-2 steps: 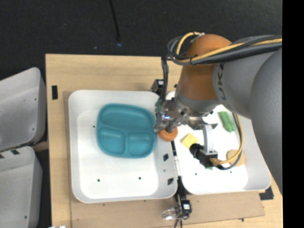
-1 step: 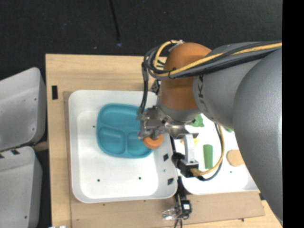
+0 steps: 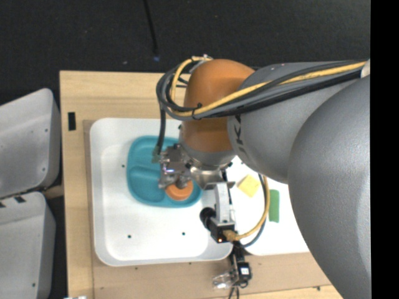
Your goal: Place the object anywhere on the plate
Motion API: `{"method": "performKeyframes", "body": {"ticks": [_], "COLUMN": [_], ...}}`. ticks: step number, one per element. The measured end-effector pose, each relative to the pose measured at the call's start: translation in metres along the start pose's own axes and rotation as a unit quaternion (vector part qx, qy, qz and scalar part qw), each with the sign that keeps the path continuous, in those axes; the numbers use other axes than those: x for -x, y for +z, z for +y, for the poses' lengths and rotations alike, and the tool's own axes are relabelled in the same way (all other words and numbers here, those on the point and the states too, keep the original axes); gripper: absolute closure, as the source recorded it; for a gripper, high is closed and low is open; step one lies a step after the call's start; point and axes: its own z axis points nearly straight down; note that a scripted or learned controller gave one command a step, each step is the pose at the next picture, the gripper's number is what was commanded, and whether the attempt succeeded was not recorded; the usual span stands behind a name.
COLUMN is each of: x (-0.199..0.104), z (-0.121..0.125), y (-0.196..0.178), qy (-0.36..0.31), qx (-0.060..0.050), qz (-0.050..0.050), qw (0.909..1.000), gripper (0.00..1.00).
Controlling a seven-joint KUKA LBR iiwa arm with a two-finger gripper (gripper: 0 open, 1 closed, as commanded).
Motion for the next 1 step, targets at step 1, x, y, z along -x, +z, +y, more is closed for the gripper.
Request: {"method": "performKeyframes", "body": {"ticks": [1], "x": [0.0038], "z": [0.0009], "y": [0.0006], "qy": [0.004], "qx": [0.000], "qz": [-0.001], "qw": [1.0000], "gripper": [0.00]}}
